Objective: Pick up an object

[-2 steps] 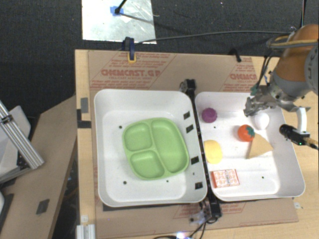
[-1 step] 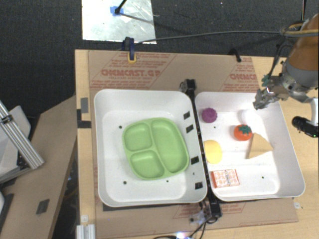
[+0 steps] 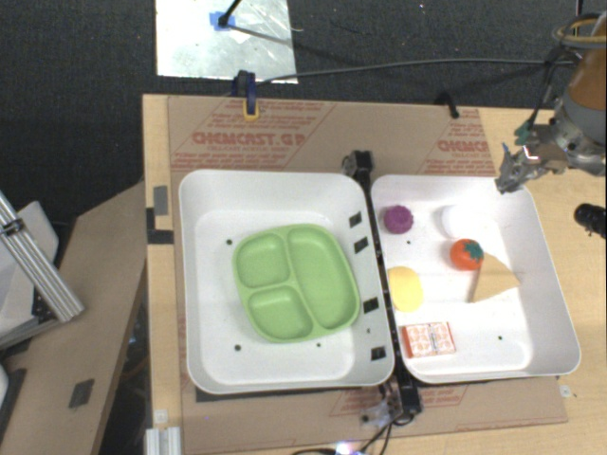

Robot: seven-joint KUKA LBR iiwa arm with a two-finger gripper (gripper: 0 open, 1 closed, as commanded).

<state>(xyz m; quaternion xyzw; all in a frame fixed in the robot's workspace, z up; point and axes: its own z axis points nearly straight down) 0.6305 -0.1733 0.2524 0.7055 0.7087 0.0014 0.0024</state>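
The right bin (image 3: 548, 297) holds a purple ball (image 3: 397, 219), a white round object (image 3: 456, 220), an orange-red fruit with a green top (image 3: 466, 253), a tan wedge (image 3: 492, 280), a yellow lemon (image 3: 405, 287) and a small red-and-white box (image 3: 428, 338). My gripper (image 3: 511, 173) hangs above the far right corner of that bin, up and to the right of the white object. Nothing shows between its fingers, which look close together.
The left bin (image 3: 204, 282) holds a green divided tray (image 3: 295, 282). A black divider with clips (image 3: 372, 254) runs between the bins. Cardboard (image 3: 285, 131) lies under both. A foil sheet (image 3: 223, 25) and a cable lie beyond the bench.
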